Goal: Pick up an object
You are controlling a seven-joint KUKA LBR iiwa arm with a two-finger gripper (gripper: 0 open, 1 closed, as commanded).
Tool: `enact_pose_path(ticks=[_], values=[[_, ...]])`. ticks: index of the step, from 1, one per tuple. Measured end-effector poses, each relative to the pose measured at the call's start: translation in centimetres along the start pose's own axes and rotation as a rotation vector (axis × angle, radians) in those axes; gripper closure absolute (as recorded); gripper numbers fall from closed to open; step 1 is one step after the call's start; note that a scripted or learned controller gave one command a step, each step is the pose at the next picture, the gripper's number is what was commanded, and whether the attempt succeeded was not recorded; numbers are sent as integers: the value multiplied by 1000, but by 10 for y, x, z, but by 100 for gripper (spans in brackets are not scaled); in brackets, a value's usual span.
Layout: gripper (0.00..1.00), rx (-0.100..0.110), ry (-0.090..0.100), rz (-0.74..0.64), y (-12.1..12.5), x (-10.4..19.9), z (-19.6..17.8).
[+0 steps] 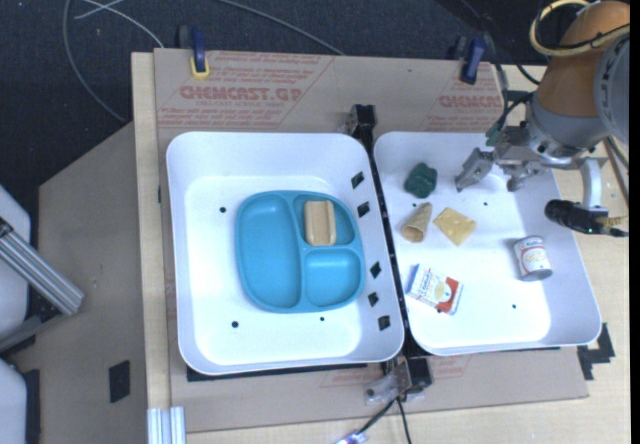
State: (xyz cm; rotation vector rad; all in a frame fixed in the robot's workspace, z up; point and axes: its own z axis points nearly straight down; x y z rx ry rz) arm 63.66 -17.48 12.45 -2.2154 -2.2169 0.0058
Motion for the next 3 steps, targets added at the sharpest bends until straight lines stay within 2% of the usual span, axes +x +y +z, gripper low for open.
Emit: enact_pose_path(ticks=[1,2,3], values=[[0,-4,-1,0,0,1,41],[100,-9,-2,-1,2,1,27],[100,-16,-5,1,4,-7,-35]])
